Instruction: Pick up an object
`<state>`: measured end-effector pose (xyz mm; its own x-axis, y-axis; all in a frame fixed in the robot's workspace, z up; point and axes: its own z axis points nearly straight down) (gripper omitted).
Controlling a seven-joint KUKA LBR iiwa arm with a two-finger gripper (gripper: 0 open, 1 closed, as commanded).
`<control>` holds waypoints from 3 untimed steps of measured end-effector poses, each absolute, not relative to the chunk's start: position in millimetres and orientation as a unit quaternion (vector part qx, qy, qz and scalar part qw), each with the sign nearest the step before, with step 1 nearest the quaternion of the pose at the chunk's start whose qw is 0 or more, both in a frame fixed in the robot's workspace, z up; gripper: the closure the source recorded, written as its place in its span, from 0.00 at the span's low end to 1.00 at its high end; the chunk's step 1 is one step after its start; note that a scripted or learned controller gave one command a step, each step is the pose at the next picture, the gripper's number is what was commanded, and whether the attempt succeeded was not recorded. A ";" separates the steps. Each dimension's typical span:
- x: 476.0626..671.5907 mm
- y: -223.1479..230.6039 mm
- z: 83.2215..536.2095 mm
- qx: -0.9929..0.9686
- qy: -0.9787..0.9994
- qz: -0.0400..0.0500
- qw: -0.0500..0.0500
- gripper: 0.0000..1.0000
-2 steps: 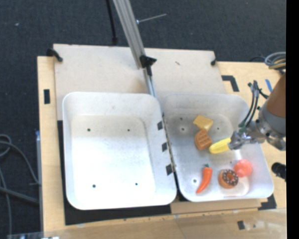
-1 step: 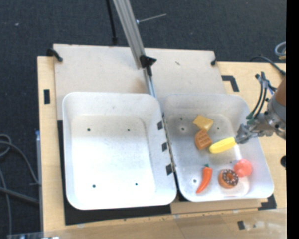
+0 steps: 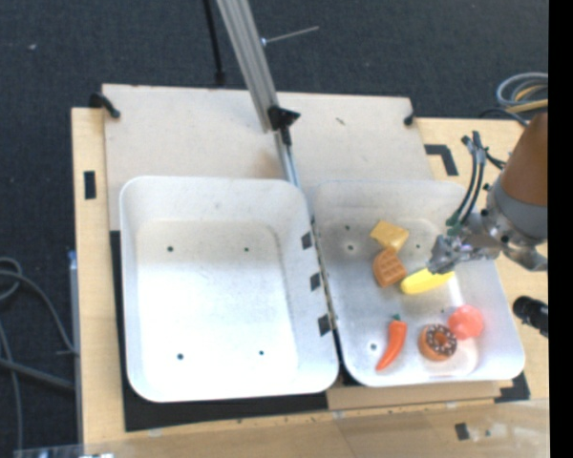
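Light wooden bench (image 3: pixel 220 127) on dark carpet (image 3: pixel 38 36) carries two shallow white bins; the left bin (image 3: pixel 138 208) and right bin (image 3: pixel 349 203) sit side by side. A small yellow banana-shaped toy (image 3: pixel 426 281) lies mid right bin, with the two-finger gripper (image 3: pixel 446 256) touching its upper end; gripper state: can't tell.

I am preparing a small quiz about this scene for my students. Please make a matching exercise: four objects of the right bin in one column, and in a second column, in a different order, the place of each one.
Column 1
1. carrot
2. yellow block
3. banana
4. doughnut

Column 2
A. directly under the gripper
B. farthest back in the right bin, above the waffle-like piece
C. near the front rim, beside the pink-red fruit
D. near the front, closest to the left bin

Pairs: 1-D, 2-B, 3-A, 4-C
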<state>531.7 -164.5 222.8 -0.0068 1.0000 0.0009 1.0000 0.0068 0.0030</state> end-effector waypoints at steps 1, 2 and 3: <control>543.5 -109.4 233.8 0.704 0.710 0.002 0.001 1.00; 555.2 -60.3 237.9 0.704 0.710 0.001 0.000 1.00; 551.0 -6.7 248.3 0.704 0.710 0.002 0.001 1.00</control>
